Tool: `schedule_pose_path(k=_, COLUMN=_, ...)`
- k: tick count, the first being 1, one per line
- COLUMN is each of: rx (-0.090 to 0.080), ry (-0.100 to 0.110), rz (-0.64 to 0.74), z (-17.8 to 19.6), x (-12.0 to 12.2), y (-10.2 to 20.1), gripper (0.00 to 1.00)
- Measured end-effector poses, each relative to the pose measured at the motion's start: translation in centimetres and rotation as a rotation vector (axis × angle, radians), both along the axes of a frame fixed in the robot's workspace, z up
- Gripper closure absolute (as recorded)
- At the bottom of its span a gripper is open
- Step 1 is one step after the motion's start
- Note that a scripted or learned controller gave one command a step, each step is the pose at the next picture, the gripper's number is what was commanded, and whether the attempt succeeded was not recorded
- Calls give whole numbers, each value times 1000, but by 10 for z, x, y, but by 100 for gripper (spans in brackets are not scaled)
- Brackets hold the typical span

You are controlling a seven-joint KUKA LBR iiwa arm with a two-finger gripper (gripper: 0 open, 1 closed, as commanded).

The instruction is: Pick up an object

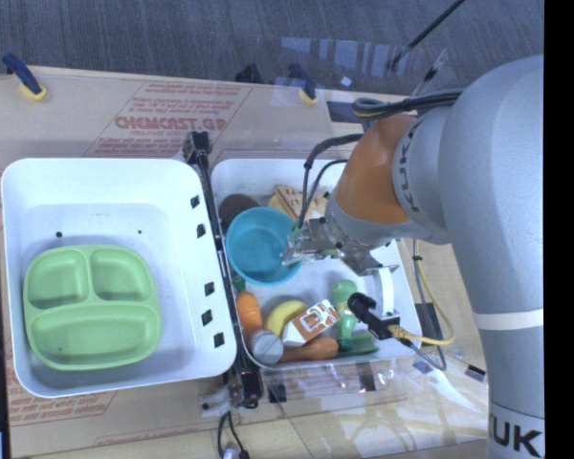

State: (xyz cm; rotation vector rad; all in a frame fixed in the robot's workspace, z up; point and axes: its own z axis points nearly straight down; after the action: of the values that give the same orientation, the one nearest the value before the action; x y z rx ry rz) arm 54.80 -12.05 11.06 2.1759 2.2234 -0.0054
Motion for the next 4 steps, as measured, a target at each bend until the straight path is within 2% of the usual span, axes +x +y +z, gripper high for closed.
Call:
schedule_pose_path(k=1, rx=11, ry=18, rz=11, z=-5, x=-3, y=7, gripper=0)
schedule_pose_path(k=2, rx=0, ry=13, rz=11, z=7, x=-2, y=1, gripper=100)
schedule_pose_path(k=3, rx=7, ry=22, rz=21, z=5, x=-3, y=7, gripper=0)
schedule_pose_path(k=4, rx=-3, ry=17, rz=20, z=17, x=-1, y=1, gripper=100)
